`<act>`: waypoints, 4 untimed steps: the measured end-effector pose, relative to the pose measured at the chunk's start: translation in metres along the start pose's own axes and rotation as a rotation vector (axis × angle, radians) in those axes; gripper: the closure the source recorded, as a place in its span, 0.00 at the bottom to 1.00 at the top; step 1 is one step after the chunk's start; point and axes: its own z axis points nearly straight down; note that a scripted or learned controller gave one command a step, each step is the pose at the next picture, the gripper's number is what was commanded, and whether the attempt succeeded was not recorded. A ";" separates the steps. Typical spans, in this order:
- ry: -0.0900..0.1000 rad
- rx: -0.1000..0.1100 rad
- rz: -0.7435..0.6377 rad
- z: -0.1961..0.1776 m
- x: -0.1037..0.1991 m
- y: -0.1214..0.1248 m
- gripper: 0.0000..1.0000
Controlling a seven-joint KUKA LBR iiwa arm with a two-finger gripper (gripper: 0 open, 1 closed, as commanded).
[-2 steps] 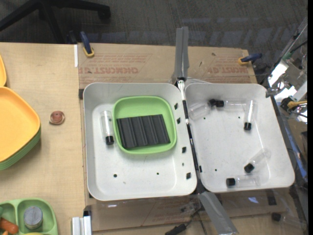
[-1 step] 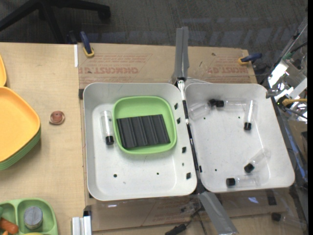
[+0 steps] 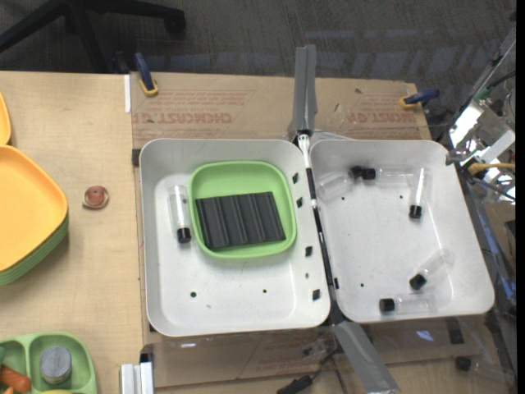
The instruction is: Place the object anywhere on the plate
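Plastic capped tube (image 3: 178, 212) lies just left of green plate (image 3: 280, 180) in left bin (image 3: 164, 294); dark ribbed slab (image 3: 240, 220) rests flat on that plate. More capped tubes (image 3: 417, 190) lie scattered across right bin (image 3: 369, 236). Cannot tell tool's opening or hold.

Dark ridged slab (image 3: 239, 220) on green plate (image 3: 243, 176)

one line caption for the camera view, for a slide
Green plate holding a dark ridged block in the left bin; capped clear tubes lie in both bins.
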 end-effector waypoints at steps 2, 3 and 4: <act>0.000 -0.001 0.126 -0.022 0.012 0.009 0.00; 0.002 -0.002 0.169 -0.016 0.024 0.016 0.00; 0.000 0.000 0.209 -0.014 0.020 0.014 0.00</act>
